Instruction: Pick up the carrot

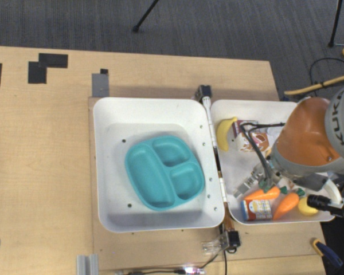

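Grey robot arm with orange band (309, 133) occupies the upper right, reaching over the right shallow white bin (232, 156). Left shallow white bin (112, 153) holds a teal plastic divided tray (163, 172). In the right bin: a yellow banana (223, 132) at the far left corner, an orange-and-white juice carton (258, 206) near the front wall, a small yellow object (307, 207) (identity unclear). The tapered orange carrot (286, 204) lies between carton and yellow object, just below the two-finger gripper (262, 180); its grip state cannot be determined.
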`<control>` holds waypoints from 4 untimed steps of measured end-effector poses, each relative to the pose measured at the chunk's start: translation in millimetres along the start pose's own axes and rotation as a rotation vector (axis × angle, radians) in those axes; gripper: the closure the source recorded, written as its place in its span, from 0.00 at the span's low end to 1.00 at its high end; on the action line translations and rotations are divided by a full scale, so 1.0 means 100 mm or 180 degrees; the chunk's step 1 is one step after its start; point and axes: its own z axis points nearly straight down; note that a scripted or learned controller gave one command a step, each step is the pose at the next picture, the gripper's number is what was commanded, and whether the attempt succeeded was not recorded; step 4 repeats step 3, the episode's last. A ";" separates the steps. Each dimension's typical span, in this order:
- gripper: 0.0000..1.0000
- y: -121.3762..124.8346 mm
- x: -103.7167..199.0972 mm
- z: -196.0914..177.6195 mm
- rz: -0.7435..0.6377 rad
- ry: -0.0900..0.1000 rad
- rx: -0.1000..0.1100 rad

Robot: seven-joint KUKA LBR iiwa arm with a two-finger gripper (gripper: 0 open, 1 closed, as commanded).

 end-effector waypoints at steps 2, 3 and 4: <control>1.00 0.00 -0.01 -0.01 -0.1329 -0.0005 -0.0009; 1.00 0.28 0.36 -0.86 -0.0461 0.0028 0.0023; 1.00 0.28 0.36 -0.86 -0.0461 0.0028 0.0023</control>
